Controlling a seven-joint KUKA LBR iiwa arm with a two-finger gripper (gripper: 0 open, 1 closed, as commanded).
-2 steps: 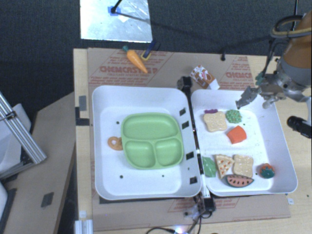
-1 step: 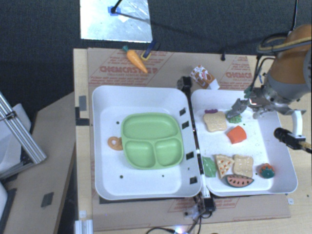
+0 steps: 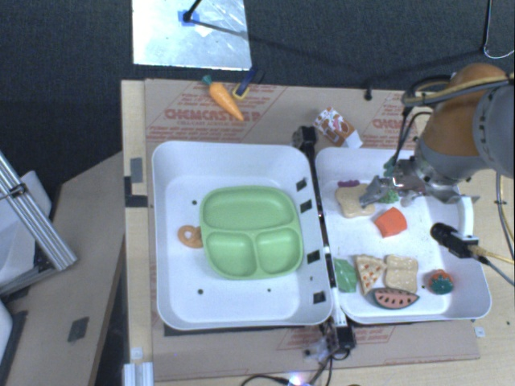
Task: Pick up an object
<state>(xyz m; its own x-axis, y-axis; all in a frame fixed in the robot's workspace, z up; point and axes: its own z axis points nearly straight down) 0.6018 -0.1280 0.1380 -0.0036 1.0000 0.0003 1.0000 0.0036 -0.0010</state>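
Toy foods lie scattered in the right bin (image 3: 483,296); gripper (image 3: 376,191) hovers at its ten o'clock over a tan piece (image 3: 354,203); finger opening cannot be told.

Looks like a robotics lab: 2 white bins (image 3: 241,155) on a cardboard sheet (image 3: 265,107) over a plain bench (image 3: 88,215), toy food scattered about, cables (image 3: 402,119) trailing at 2 o'clock, aluminium framing (image 3: 32,223) at 9 o'clock, dark carpet (image 3: 64,55) toward 11 o'clock.
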